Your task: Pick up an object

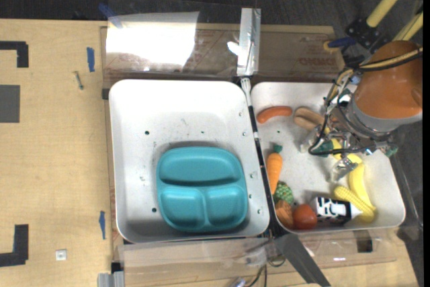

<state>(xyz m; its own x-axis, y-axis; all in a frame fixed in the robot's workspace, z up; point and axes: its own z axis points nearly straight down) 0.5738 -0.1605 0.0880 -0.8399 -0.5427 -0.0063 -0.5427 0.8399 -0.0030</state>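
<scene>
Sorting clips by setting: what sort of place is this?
Probably a robotics lab bench: two white bins side by side, toy food such as a carrot and banana, and a robot arm reaching in.

A single fixed camera looks down from above at a slant, far enough back to take in the whole tabletop (47, 144). Both white bins sit side by side mid-frame: the left bin (134, 117) and the right bin (302, 178). The arm (390, 87) enters from the right bin's far side.
</scene>
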